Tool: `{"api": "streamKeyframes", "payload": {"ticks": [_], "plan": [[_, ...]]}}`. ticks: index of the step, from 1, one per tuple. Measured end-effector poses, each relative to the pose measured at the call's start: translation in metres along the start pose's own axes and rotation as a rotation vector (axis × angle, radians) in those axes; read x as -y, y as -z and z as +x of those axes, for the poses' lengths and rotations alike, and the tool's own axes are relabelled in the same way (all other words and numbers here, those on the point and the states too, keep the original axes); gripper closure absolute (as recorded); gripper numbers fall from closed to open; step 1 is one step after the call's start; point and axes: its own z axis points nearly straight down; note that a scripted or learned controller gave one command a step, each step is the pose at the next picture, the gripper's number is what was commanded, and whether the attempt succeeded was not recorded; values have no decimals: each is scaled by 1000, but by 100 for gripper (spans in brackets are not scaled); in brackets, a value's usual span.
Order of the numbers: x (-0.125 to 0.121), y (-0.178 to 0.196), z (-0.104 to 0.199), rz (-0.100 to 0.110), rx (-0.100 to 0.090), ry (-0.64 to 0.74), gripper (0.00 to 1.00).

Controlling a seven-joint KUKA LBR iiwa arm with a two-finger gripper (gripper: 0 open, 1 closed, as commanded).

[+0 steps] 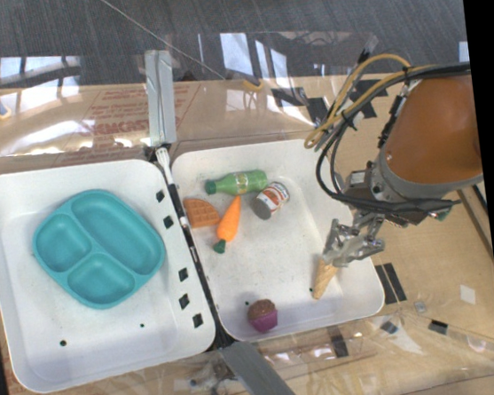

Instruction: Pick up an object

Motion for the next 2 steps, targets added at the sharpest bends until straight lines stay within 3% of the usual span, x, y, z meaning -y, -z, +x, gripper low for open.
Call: {"api": "streamKeyframes", "payload": {"ticks": [1,2], "plan": [[-12,-23,8,-4,-3,209,100],[-19,-18,7,-4,-2,311,100]]}}
